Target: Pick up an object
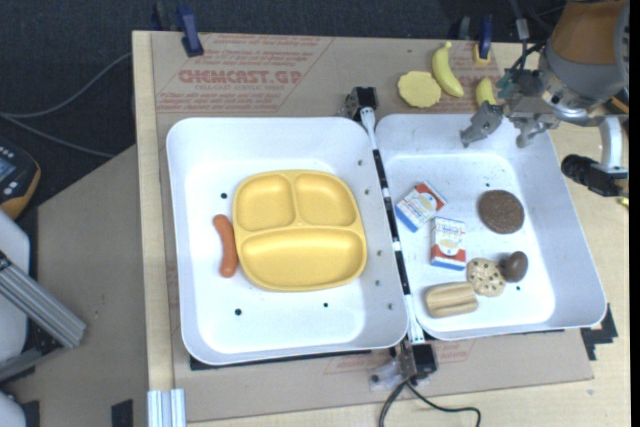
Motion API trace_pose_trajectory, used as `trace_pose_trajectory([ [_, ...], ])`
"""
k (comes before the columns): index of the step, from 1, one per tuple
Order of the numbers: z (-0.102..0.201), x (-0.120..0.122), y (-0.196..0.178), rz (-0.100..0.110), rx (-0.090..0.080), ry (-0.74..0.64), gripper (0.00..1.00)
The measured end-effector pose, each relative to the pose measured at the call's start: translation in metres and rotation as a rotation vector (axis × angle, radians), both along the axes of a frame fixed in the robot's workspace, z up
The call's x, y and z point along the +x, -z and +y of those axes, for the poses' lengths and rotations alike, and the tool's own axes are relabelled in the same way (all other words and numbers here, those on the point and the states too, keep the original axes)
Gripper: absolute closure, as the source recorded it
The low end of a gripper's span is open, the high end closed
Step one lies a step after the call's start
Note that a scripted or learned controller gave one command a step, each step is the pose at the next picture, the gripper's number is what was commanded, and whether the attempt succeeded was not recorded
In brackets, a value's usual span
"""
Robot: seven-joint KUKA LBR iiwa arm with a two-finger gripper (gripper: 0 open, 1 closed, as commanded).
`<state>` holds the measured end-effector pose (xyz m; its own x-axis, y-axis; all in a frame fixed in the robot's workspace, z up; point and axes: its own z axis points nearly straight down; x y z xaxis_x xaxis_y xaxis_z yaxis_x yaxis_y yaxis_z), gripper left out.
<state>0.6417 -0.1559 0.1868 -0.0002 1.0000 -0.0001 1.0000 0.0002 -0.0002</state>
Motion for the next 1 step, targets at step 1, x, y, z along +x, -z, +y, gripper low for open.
trace_pose_trajectory([
  [1, -0.0201, -0.0350, 0.0983, 0.007, 0.001, 0.003, 0.00],
])
